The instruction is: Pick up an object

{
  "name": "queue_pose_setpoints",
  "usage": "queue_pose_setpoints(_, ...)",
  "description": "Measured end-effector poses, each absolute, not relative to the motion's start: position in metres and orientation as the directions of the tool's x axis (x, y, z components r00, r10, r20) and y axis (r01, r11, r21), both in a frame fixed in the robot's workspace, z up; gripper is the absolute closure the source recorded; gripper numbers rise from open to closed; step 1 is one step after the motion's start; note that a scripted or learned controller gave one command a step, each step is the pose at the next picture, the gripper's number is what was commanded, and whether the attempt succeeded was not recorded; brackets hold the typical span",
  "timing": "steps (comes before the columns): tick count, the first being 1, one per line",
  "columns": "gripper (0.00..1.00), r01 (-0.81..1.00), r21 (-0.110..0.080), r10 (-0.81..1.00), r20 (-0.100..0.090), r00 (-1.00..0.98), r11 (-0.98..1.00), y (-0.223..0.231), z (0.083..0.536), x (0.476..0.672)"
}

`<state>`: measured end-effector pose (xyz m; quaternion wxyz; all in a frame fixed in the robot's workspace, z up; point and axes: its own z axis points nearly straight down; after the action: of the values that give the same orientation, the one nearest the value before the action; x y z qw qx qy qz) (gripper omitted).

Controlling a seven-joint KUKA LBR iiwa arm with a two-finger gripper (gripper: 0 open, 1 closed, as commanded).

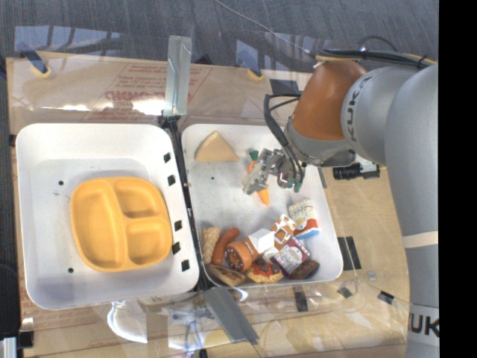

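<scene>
My gripper (259,182) hangs low over the middle of the right bin (223,192), reaching in from the right under the orange wrist band. A small orange piece (264,197), like a toy carrot, sits right at the gripper's tip; whether it is held I cannot make out. A tan wedge (215,148) lies at the bin's far left corner, apart from the gripper. A heap of toy food and small packets (261,253) fills the bin's near side, with a red sausage (223,245) at its left.
The left bin (45,155) holds a yellow divided plate (119,222). A black divider (180,200) runs between the two bins. The grey arm (395,125) covers the bench's right side. Bare white floor shows in the right bin around (216,192).
</scene>
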<state>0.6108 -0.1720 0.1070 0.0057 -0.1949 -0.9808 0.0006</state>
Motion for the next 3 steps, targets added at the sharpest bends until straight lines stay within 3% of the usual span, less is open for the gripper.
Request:
queue_pose_setpoints(1,1.00,0.572,0.004,0.572,-0.007,-0.820,0.820,-0.106,0.229,0.594)
queue_pose_setpoints(2,1.00,0.544,0.002,0.544,-0.001,-0.839,0.839,-0.004,0.256,0.630)
queue_pose_setpoints(3,1.00,0.494,-0.001,0.494,-0.003,-0.870,0.870,-0.082,0.286,0.597)
